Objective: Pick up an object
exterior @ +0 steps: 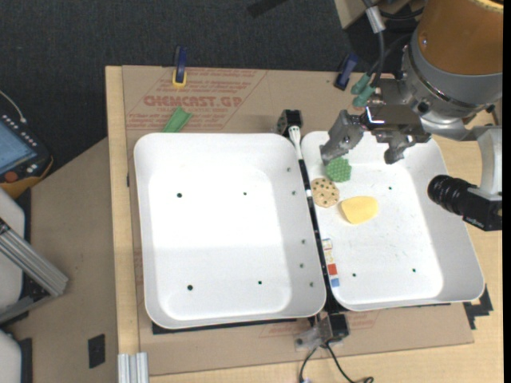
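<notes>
light: bright, even, from overhead | glare: left bin [215,222] floor left of gripper [369,146] washed white | shadows: soft (beneath gripper) | focus: slightly soft

The arm [463,30] is thick and rounded, with a broad orange band above a grey wrist ring. Black cables run down past it to a cluster of metal brackets. The gripper [369,144] has two dull grey metal fingers [342,138].
</notes>
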Tool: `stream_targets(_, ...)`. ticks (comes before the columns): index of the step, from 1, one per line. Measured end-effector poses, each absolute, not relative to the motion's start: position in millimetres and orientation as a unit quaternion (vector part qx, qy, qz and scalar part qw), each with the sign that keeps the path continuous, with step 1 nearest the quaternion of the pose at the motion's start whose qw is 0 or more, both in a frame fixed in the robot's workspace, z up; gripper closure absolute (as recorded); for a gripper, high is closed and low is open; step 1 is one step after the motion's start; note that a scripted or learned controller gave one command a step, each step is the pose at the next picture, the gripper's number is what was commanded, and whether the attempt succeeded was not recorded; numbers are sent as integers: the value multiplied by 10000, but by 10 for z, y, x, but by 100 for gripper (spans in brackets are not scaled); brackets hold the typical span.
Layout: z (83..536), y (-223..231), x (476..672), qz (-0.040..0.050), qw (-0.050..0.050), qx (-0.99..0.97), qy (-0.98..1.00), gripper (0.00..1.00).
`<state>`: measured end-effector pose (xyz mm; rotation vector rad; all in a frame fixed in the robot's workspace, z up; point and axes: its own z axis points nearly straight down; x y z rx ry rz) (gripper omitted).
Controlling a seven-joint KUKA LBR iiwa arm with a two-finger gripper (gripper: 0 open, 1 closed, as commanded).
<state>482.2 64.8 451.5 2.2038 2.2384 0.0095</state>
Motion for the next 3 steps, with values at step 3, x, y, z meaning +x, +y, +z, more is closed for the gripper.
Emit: stream_targets(3, 4425, 1656, 4972, 54, 16, 7046, 7096, 100)
